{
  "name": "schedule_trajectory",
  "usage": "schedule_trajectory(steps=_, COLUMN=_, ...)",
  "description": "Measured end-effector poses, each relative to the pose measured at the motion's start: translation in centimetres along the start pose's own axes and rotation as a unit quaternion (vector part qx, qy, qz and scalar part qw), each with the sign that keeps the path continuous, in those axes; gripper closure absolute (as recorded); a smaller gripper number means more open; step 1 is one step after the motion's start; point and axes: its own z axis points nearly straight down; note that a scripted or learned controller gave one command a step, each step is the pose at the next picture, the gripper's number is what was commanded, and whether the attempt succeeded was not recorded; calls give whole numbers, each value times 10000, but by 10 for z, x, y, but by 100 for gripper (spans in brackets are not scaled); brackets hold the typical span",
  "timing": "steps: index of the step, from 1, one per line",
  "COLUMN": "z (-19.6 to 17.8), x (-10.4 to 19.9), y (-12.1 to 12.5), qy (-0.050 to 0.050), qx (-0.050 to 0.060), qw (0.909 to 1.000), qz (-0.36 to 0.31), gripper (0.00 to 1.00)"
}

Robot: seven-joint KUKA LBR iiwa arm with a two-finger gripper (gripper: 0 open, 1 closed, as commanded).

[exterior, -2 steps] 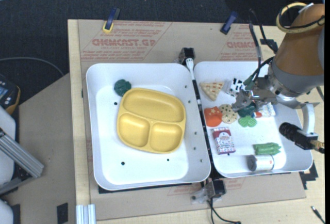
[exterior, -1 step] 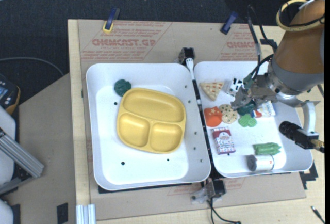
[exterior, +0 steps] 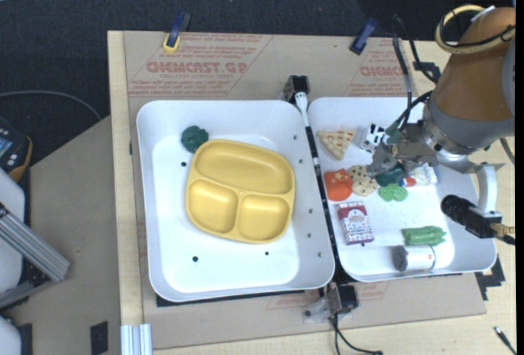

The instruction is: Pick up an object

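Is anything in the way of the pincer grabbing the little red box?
Not directly. The pincer sits among small toys above the red box; a round cookie toy and an orange-red toy lie close by, beside the path.

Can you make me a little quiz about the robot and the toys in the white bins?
1. True or false: the yellow tray lies in the left bin.
2. Which toy lies nearest the front edge of the right bin? A) the pizza slice B) the green toy C) the red box
3. Fill the gap: the dark green ball lies next to the tray's far ____ corner.

Key
1. True.
2. B; the pizza slice lies toward the back, near the robot's hand.
3. Left.
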Motion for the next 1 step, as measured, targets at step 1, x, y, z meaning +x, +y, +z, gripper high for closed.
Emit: schedule_trajectory(steps=1, z=-2, x=-2, y=0, qy=-3, qx=-16, qw=10000, qz=-4, gripper=100)
